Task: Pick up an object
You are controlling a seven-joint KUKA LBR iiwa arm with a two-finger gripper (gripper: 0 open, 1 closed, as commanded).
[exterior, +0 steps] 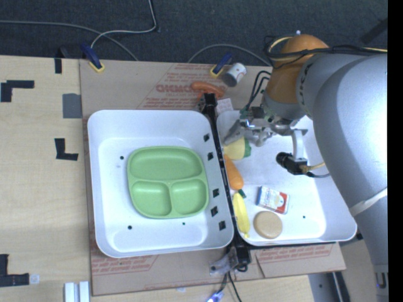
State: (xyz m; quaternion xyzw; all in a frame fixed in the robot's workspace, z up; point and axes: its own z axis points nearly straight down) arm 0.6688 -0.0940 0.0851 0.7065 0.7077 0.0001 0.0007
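— What is hidden or hard to make out over the right bin (pixel 327 222)?

— Much of that bin's far end is covered by the grey arm (pixel 352 112), which is itself cut off at the frame's right edge. The gripper (pixel 242 131) is seen low over the bin's upper left corner, beside the divide between the bins. Whether its claw is spread or pressed together cannot be told; the metal parts there are blurred together. A pale yellow-green fruit (pixel 235 150) is seen just below the gripper, touching or nearly touching it, but a grasp cannot be confirmed.

— And what is held in the bins?

— In the left bin (pixel 104 168) a green tray (pixel 168 181) with three compartments is laid flat near the middle. In the right bin, an orange carrot (pixel 234 175) and a banana (pixel 240 214) are lined along the left wall below the fruit. A small red-and-white packet (pixel 272 199) is placed near the middle, and a tan round disc (pixel 268 224) is set just below it, near the banana.
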